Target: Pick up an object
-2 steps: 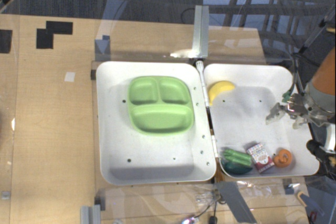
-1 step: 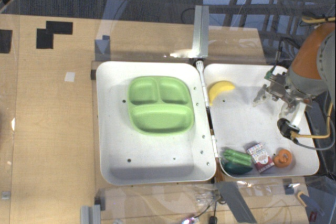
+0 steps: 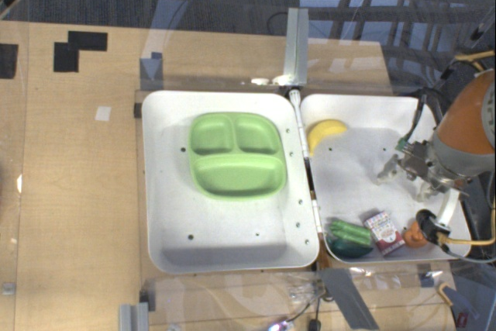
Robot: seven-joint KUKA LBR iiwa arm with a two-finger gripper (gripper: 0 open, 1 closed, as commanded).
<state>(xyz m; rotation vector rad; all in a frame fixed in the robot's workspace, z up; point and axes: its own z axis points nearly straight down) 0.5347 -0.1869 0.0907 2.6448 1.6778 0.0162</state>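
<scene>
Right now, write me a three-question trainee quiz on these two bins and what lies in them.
1. True or false: the green divided plate lies in the left bin.
2. Which item lies nearest the divider between the bins? A) yellow banana B) small printed box C) orange object
3. Fill in: the dark green item lies in the ____ bin, at its near edge.

Key
1. True.
2. A: the banana lies at the far left corner of the right bin, beside the divider.
3. Right. The gripper hangs over that same bin, nothing seen between its fingers.
</scene>
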